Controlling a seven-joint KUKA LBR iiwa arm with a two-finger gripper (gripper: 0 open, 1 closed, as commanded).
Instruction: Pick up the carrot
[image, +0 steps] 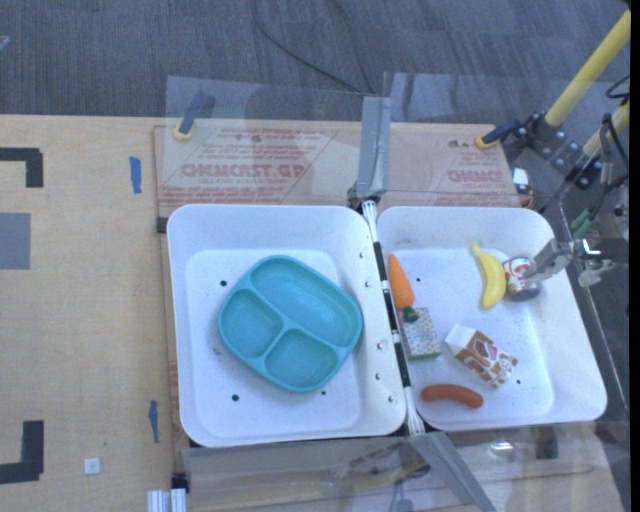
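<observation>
The carrot (400, 283), orange with a small green stub at its lower end, lies in the right bin (570, 385). It rests against that bin's left wall, near the divider between the two bins, pointing away from the camera. Nothing touches it from above. Just below it lies a small green speckled packet (420, 333), close to or touching its lower tip.
The right bin also holds a yellow banana (489, 277), a small red-and-white round item with a grey metal handle (522, 277), a brown-and-white carton (480, 357) and a red sausage (452, 396). A blue divided plate (290, 322) lies in the left bin (190, 400).
</observation>
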